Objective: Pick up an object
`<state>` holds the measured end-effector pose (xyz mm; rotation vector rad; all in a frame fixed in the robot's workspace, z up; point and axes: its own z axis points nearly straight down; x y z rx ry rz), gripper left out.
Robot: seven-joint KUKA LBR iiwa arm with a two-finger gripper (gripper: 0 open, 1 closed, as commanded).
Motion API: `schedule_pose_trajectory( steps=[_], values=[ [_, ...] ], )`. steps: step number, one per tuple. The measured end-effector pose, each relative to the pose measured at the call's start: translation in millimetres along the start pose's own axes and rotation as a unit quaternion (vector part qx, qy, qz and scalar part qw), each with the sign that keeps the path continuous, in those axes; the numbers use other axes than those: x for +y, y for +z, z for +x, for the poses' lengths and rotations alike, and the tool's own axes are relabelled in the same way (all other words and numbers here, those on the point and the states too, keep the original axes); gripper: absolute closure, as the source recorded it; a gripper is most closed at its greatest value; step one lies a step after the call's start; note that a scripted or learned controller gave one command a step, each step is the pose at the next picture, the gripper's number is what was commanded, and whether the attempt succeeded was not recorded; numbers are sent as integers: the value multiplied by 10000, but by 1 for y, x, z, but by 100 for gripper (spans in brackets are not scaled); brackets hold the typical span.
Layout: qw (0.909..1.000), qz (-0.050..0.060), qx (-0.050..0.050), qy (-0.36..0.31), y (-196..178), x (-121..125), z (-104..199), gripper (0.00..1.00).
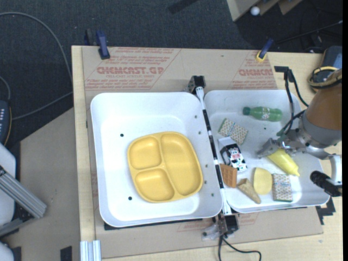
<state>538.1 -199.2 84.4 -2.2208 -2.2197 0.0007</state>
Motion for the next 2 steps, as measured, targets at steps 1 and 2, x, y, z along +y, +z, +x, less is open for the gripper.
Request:
schedule_pose_trajectory(
  steps=[1,2],
  values=[
    [10000,-26,-5,-1,-11,2,0,100],
    [10000,-12,1,-14,-100,-4,124,100]
  ],
)
